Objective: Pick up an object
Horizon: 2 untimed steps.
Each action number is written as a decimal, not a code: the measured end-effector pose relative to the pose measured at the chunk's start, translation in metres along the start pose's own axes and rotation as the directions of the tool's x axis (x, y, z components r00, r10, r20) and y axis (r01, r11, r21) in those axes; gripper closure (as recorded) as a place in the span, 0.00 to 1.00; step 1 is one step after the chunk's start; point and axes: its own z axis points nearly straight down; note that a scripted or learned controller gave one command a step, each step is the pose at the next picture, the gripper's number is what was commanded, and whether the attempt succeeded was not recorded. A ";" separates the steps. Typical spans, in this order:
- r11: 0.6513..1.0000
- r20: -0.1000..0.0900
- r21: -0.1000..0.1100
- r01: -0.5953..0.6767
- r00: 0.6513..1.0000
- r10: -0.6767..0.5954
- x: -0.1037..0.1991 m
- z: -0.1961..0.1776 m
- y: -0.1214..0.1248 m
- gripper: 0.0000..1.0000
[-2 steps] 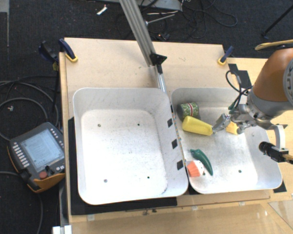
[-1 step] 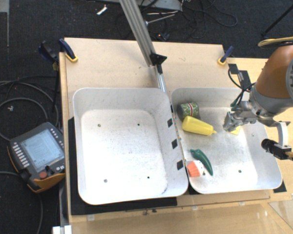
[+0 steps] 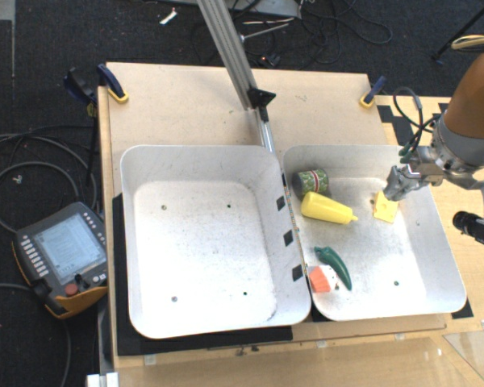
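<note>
The right bin [image 3: 436, 289] holds a yellow squeeze bottle [image 3: 327, 208] lying on its side, a green can [image 3: 314, 181] just behind it, a green pepper-shaped toy [image 3: 335, 265] beside a small orange and white block [image 3: 322, 280], and a small yellow block [image 3: 385, 209]. My gripper [image 3: 396, 187] hangs over the right bin's far right part, directly above and touching or nearly touching the yellow block. The arm hides how the fingers stand.
The left bin [image 3: 145, 168] lies beside the right one. A slanted metal pole [image 3: 230, 47] crosses the bench at the back. Clamps [image 3: 113, 87] sit on the bench's far corners. A teach pendant [image 3: 60, 252] rests on the floor at left.
</note>
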 end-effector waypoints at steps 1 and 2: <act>1.000 0.000 0.001 0.000 1.000 0.000 0.000 -0.037 0.002 1.00; 1.000 -0.004 0.008 0.005 1.000 -0.005 0.051 -0.028 -0.001 1.00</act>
